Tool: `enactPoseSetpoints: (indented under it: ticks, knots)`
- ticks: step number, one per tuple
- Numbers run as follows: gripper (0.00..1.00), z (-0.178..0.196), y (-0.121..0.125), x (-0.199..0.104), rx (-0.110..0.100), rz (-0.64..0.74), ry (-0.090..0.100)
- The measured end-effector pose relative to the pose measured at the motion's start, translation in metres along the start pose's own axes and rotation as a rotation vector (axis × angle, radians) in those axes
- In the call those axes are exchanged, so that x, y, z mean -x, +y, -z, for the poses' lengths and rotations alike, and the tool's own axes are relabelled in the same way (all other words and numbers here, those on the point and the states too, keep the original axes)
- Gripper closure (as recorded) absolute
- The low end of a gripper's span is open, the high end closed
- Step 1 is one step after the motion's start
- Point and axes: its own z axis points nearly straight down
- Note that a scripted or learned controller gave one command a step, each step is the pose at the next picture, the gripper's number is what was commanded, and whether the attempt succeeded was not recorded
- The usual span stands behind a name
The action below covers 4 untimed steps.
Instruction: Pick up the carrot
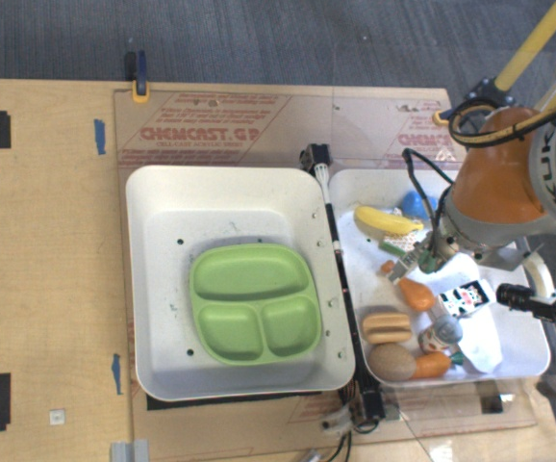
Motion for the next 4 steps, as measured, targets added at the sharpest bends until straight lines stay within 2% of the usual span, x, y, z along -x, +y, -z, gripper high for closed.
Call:
enactPoseSetpoints:
  ticks: [1,2,3,4]
  knots:
    - [1.0,0.077,0.035,-0.044,0.002,-0.146,-0.001]
    - [1.0,0.176,0.048,-0.118,0.005,-0.238,0.0]
    - [1.0,0.198,0.08,-0.142,-0.003,-0.535,-0.001]
    - [1.0,0.322,0.05,-0.053,0.0,-0.269,-0.007]
